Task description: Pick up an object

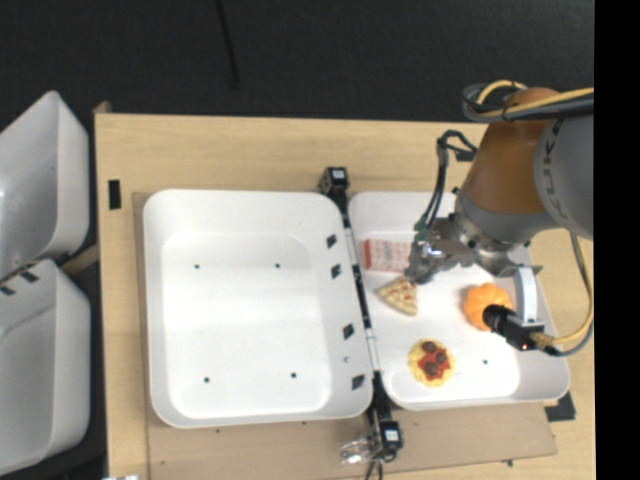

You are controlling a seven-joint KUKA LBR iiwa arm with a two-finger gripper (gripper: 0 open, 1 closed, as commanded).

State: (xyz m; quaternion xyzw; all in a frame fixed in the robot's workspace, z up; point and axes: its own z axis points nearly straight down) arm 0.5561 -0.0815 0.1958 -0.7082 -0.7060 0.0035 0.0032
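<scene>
Your hand point(425, 260) hangs right of centre in the frame, low over the right bin point(500, 393), between the red-and-white packet point(384, 254) and the pizza slice point(399, 295); you cannot tell how far it is open or whether it grips anything. Pick one target: the flat, thin packet needs an edge grip, the wedge-shaped slice looks rigid plastic. The round orange point(481, 301) may roll; the small round pizza point(431, 361) lies flat.
</scene>
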